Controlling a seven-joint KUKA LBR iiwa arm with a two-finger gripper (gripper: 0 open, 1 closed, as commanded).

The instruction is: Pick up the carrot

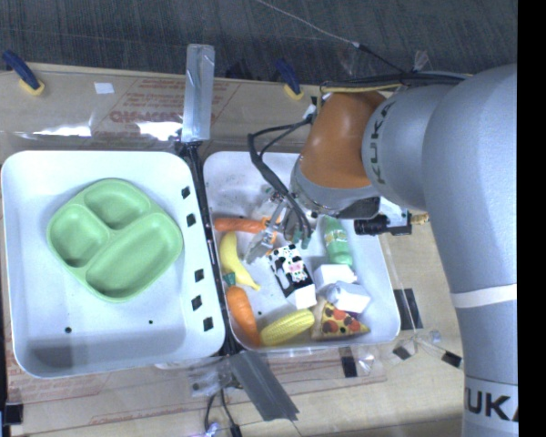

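The carrot (239, 225), long, orange and tapered, lies crosswise near the left wall of the right bin (226, 173). My gripper (278, 226) hangs low over the bin, right at the carrot's right end and just above a cow-patterned milk carton (291, 269). The orange wrist band and grey arm cover the bin's upper right part. A second, stubbier orange vegetable (241, 309) with a small green tip lies at the bin's front left.
Around the gripper in the right bin lie a banana (231, 259), a corn cob (288, 326), a pizza slice (339, 320), a white box (342, 286) and a green bottle (337, 241). The left bin (36, 335) holds a green divided plate (115, 237).
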